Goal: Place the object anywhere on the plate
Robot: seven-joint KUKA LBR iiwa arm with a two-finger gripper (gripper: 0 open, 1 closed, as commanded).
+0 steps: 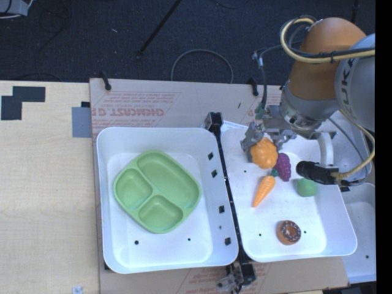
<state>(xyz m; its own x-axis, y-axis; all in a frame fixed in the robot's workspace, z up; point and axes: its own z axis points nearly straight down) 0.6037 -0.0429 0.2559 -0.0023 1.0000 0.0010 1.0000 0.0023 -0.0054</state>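
- The gripper (264, 144) sits over a round orange plastic fruit (264, 155) in the right white bin (334, 225); jaws' state: cannot tell.
- The green three-compartment plastic plate (157, 190) bears nothing; pickup and transfer remain.

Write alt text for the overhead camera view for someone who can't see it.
A grey arm's gripper hangs over the right bin by an orange toy fruit, near purple grapes, a carrot, a green item and a donut. The left bin holds a green divided plate.
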